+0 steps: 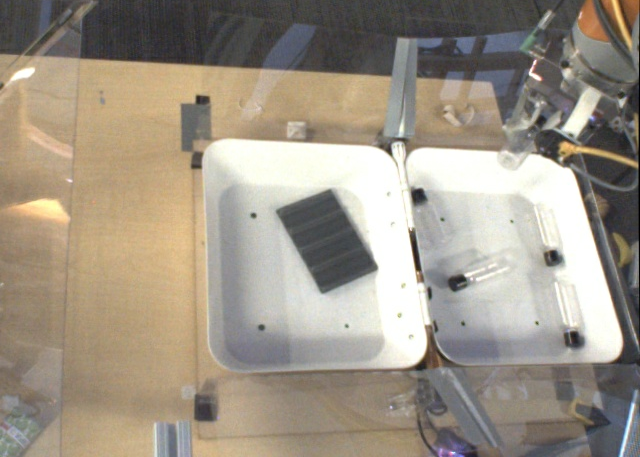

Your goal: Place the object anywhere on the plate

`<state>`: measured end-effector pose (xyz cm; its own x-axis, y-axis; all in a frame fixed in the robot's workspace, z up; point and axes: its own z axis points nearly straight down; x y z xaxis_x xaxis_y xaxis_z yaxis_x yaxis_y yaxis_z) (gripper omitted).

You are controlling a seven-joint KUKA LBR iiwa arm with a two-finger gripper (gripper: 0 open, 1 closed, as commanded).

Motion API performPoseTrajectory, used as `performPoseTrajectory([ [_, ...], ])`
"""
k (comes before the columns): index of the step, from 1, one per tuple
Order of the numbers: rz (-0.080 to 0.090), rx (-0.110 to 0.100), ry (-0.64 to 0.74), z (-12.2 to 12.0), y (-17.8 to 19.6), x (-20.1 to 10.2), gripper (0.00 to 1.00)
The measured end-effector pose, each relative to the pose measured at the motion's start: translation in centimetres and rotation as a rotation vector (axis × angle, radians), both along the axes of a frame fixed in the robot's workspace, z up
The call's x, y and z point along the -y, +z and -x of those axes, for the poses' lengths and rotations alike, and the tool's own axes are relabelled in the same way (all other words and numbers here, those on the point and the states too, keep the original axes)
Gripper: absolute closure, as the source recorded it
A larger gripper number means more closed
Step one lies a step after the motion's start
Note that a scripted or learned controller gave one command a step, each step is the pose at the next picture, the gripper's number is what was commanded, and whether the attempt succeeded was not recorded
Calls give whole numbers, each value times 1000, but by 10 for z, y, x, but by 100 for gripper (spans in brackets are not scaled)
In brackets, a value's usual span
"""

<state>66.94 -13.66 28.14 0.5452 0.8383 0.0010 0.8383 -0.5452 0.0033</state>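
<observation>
Clear tube (pixel 514 148) sits clamped in your gripper (pixel 522 141) above the right bin's (pixel 590 207) far corner, so carry it leftward and lower it onto the dark plate (pixel 326 240).

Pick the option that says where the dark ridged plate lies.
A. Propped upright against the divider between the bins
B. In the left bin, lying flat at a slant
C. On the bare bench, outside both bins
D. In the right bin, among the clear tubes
B: the dark ridged plate lies flat on the floor of the left bin, turned askew to its walls; the clear tubes lie in the right bin.
</observation>
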Motion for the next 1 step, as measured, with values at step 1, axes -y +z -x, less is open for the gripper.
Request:
performPoseTrajectory([
  [1,1,0,79,0,52,-27,100],
])
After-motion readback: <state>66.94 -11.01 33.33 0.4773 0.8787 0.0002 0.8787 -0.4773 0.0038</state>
